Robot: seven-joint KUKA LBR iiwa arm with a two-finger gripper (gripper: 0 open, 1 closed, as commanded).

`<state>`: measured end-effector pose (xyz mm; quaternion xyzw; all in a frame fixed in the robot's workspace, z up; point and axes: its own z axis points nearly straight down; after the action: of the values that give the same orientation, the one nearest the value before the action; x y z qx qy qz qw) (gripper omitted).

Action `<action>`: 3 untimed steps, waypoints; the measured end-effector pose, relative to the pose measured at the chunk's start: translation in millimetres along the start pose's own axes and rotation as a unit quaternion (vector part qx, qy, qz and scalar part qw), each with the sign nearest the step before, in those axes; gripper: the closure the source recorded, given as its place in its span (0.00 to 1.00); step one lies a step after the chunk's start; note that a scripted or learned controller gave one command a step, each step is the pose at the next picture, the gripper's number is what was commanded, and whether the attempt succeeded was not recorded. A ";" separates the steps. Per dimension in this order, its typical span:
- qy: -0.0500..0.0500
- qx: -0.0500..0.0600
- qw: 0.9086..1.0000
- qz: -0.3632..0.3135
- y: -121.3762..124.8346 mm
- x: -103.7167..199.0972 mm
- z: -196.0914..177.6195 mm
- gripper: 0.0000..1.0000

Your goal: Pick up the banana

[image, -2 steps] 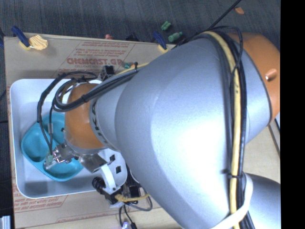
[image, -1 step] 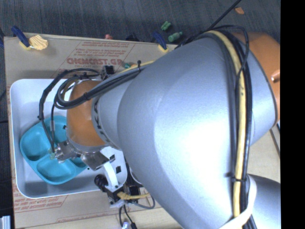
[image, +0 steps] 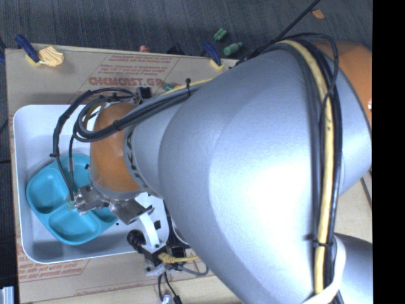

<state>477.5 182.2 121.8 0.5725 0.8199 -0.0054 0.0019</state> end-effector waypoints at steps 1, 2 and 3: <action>0.000 0.002 1.000 -0.001 -0.1 0.2 -9.6 1.00; 0.000 0.003 1.000 -0.003 0.0 0.5 -19.2 1.00; 0.004 -0.003 0.999 -0.050 -35.3 -99.7 -104.8 1.00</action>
<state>479.0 77.6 227.7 0.5311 0.8473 -0.0009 -0.0005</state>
